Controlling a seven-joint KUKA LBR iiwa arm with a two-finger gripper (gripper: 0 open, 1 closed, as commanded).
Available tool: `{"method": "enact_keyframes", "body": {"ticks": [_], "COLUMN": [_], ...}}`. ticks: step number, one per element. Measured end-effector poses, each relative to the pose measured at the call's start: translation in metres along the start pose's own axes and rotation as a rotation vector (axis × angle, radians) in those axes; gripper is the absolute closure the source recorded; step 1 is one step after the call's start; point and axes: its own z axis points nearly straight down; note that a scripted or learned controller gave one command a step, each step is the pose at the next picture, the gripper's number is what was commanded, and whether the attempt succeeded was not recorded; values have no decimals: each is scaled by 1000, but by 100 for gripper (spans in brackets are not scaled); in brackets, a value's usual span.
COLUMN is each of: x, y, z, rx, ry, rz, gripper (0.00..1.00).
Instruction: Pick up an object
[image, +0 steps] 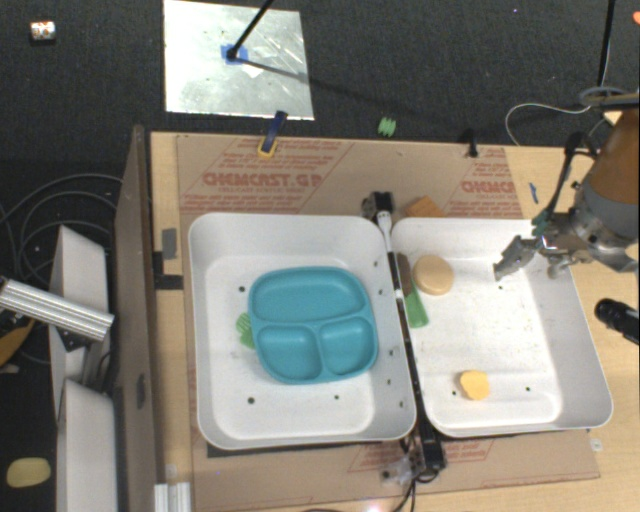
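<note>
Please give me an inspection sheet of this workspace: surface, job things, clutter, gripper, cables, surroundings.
Surface: two white bins, left bin and right bin, on brown board.
Job things: blue divided tray in left bin; tan round object, green piece, yellow object in right bin.
Clutter: orange piece behind right bin.
Gripper: gripper above right bin's far side, holding nothing visible.
Cables: black loops at left.
Surroundings: silver sheet on dark floor.

A blue divided tray (312, 323) lies flat in the left bin (215, 300), with something green (243, 326) at its 9 o'clock edge. In the right bin (560, 370), a tan round piece (434, 274) sits at 10 o'clock, a green stick (415, 308) beside it, and a yellow lump (474, 384) at 6 o'clock.
</note>
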Motion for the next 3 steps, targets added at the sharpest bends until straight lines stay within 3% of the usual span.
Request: {"method": "enact_keyframes", "body": {"ticks": [1, 2, 3], "x": [15, -38, -10], "y": [-34, 45, -90], "z": [154, 147, 149], "rx": [2, -9, 9], "ry": [2, -5, 4], "rz": [3, -1, 7], "gripper": [0, 0, 0]}}
